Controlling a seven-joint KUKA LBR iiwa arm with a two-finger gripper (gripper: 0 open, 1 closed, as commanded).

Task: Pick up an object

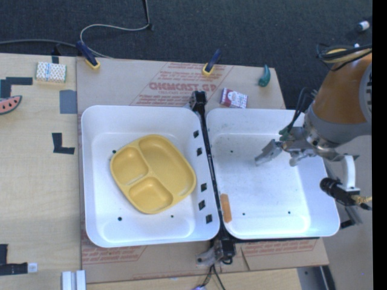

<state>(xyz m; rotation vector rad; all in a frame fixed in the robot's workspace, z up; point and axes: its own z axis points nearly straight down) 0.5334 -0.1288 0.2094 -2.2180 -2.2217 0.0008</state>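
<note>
Gripper over the right bin, nothing in hand

From the overhead camera I saw the gripper (270, 153) hanging above the right bin (314, 222), fingers spread and bare, presumably staged for a descent. The small orange piece (225, 208) lay against that bin's left wall, long axis running along the wall, near the front; the yellow divided plate (152, 173) sat tilted in the left bin (97, 222).

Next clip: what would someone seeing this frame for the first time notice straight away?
The yellow tray, with three compartments, lies in the middle of the left bin and draws the eye first. Next comes the arm with its orange band, its gripper low over the right bin. A small orange object lies at that bin's left edge, apart from the gripper.
</note>
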